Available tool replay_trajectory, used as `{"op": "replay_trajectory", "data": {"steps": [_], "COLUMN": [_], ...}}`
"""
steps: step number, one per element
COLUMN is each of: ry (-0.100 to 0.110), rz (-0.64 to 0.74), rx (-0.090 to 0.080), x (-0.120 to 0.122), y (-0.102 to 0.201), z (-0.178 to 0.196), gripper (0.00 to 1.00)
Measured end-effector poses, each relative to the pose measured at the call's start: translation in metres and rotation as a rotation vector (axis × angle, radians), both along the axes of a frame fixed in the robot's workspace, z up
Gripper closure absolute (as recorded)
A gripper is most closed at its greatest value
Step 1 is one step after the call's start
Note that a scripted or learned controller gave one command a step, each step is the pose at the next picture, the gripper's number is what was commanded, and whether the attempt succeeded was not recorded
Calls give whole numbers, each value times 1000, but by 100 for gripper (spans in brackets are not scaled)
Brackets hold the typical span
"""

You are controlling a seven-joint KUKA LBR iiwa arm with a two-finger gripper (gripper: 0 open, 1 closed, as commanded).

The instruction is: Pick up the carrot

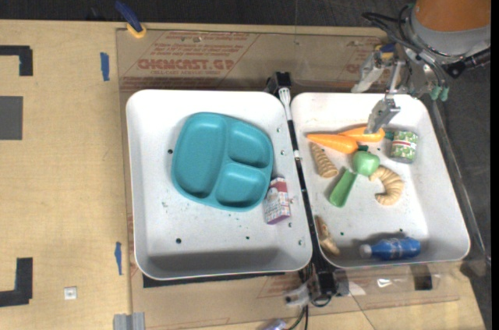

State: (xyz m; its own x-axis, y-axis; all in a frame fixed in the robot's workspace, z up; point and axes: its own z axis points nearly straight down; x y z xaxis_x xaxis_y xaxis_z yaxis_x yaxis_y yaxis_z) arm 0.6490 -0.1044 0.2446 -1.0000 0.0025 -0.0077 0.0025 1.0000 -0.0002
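Observation:
The orange carrot (339, 140) lies on its side in the upper part of the right bin (444, 188), pointing left. My gripper (382, 115) hangs just above the carrot's right end, close to it or touching it. The carrot rests on the bin floor and is not lifted. The arm comes in from the upper right, with its orange band at the frame's corner.
Around the carrot lie a green bottle-shaped toy (348, 179), a green can (403, 145), two bread pieces (321, 159) (390, 186) and a blue bottle (390, 248). The left bin (148, 227) holds a teal divided plate (222, 161) and a small packet (276, 204).

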Motion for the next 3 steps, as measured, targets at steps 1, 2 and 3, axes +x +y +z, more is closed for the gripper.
{"op": "replay_trajectory", "data": {"steps": [1, 2, 3], "ry": [0, -8, -23], "rz": [239, 101, 104], "rx": [1, 0, -4], "x": [-18, -15, -10], "y": [-8, -34, -33], "z": [-124, -151, -136], "gripper": [0, 0, 100]}}
